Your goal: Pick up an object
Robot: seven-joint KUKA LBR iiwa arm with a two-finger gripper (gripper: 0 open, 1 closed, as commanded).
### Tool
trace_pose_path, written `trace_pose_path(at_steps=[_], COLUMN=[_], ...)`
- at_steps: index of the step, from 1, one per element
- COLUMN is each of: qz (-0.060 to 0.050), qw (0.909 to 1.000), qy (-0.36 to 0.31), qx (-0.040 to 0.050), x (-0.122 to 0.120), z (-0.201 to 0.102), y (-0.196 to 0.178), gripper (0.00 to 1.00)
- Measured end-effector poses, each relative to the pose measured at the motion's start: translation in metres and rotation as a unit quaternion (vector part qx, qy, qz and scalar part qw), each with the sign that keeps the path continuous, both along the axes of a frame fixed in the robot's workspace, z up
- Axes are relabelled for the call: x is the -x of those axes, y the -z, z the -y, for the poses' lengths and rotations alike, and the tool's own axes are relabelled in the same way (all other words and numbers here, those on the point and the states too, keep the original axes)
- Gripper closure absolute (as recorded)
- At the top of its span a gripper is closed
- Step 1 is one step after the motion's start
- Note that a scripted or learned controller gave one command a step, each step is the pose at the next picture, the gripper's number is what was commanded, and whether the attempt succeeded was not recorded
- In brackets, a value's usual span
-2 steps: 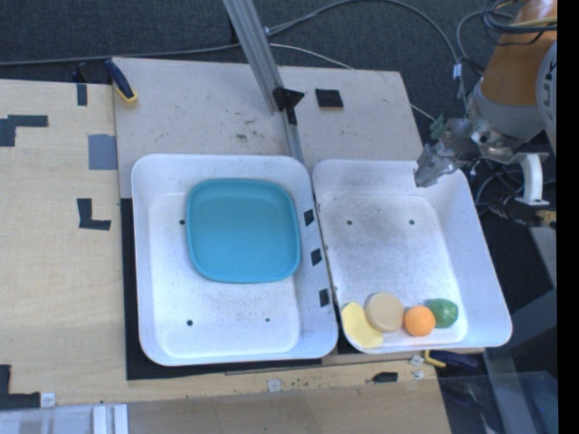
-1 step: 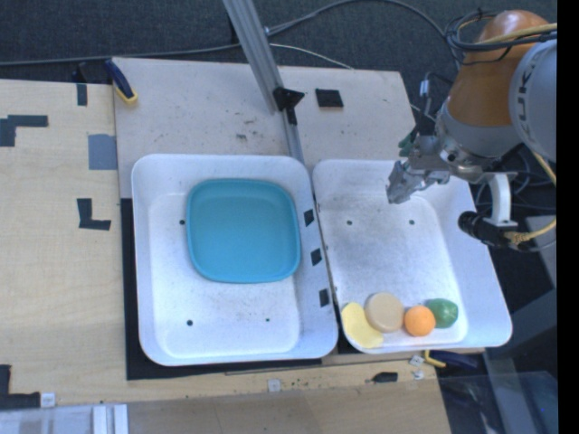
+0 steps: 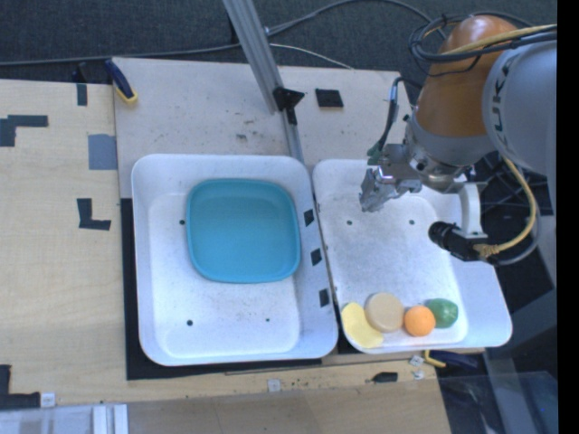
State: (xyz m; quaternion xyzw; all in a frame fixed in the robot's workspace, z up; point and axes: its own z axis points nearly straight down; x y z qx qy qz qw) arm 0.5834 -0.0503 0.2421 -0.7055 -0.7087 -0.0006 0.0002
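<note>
Gripper (image 3: 374, 197), whose opening we cannot tell, risks missing the ball (image 3: 419, 321) crowded at five o'clock.

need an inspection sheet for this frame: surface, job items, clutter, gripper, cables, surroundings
Surface: bench bearing left bin and right bin, both white, side by side.
Job's things: yellow piece, tan disc, orange ball and green piece clustered along the right bin's near edge.
Clutter: blue plate lying flat in the left bin.
Gripper: gripper over the right bin's far end, apart from the cluster; nothing seen between its fingers.
Cables: dark cables on the floor beyond the bench; yellow and black hoses at the arm.
Surroundings: metal post slanting over the bench; dark tape patches.
</note>
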Motion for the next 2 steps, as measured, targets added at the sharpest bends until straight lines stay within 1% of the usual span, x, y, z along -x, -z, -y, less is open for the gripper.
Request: trace_pose_path(at_steps=[1, 2], qz=[-0.001, -0.001], qw=[1.0, 1.0], qy=[0.001, 0.0], qx=[0.0003, 0.0003], x=[0.023, 0.037], z=[-0.041, -0.092], y=[0.008, 0.02], gripper=[1.0, 1.0])
